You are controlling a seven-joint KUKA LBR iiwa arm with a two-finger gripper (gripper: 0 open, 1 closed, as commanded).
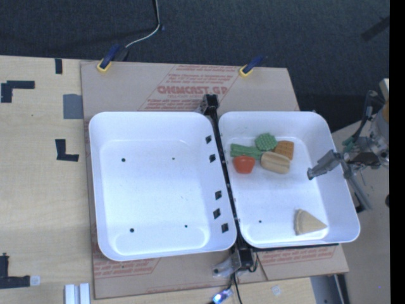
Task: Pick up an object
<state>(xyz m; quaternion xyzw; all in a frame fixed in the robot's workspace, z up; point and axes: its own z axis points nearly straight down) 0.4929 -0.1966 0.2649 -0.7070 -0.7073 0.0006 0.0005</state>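
Now gripper [318, 168] over right bin [319, 128] rim, beside bread roll [275, 162]

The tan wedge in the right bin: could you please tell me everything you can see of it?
The tan wedge is a small, pale beige piece shaped like a slice, with a rounded edge on its left and a point toward the bin's lower right corner. It looks matte, perhaps wood or foam. It lies flat on the floor of the right bin, near the front wall, alone and well apart from the cluster of toy foods farther back. Nothing touches it but the bin.
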